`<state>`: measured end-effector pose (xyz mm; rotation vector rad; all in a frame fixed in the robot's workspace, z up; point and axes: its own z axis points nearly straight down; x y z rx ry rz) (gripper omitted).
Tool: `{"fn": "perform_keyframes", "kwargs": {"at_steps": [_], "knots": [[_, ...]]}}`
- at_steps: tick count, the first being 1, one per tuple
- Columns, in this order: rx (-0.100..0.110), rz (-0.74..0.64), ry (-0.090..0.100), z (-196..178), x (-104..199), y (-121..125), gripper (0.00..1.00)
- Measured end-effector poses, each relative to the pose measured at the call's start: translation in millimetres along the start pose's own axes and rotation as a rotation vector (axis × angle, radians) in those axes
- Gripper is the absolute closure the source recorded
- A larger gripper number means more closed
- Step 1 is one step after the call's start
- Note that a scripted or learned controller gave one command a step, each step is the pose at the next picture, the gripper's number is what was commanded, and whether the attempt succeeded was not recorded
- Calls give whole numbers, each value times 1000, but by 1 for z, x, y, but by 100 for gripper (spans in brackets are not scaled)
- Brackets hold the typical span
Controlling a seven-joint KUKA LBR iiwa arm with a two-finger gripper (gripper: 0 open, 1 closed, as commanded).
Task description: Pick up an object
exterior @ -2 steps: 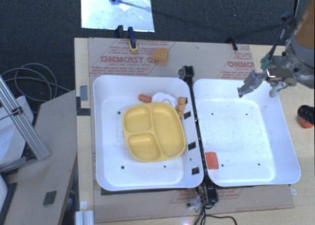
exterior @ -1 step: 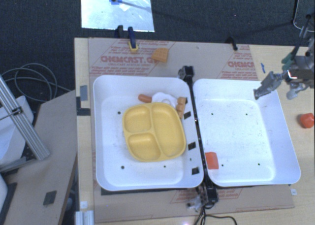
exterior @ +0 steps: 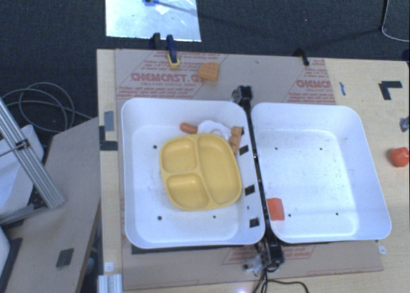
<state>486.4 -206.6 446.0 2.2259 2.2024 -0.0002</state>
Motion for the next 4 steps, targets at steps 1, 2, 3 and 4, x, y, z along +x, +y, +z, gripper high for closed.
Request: {"fn": "perform_keyframes", "kwargs": {"at_steps": [1, 2, 3, 4], "knots": [[3, -14, 5, 2, 8, 2, 0], [-2, -29, 9, -23, 121, 94, 0], [-1, -19, 5, -33, 112, 91, 100], [0, -19, 6, -33, 112, 91, 0]]}}
